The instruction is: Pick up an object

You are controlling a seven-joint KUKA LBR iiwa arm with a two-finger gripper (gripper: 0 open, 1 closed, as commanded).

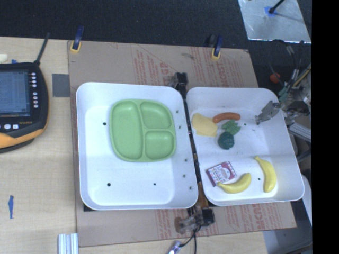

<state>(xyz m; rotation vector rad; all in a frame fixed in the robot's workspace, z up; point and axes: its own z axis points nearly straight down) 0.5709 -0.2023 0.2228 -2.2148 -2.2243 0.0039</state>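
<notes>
White plastic makes up the two shallow bins, and my gripper [263, 115] hangs over the upper right part of the right bin [275, 152], near its far wall. It holds nothing and touches no object, though whether it is spread or closed I cannot tell at this size. Well away to my left lies the left bin [95, 157], bearing a green divided plate [142, 129] with three compartments. Closer, in my own bin, two yellow bananas lie below me: one banana [268, 174] stands nearly straight under my gripper, the other banana [235, 184] curves along the near wall, touching a red and white packet [220, 172]. To my left, at about my own height in the view, a pale yellow wedge [204, 125] rests by the bin's left wall. Between it and me sit a red sausage [226, 117], a small green sprig [230, 126] just under it, and a dark green ball [226, 141] lower still.
</notes>
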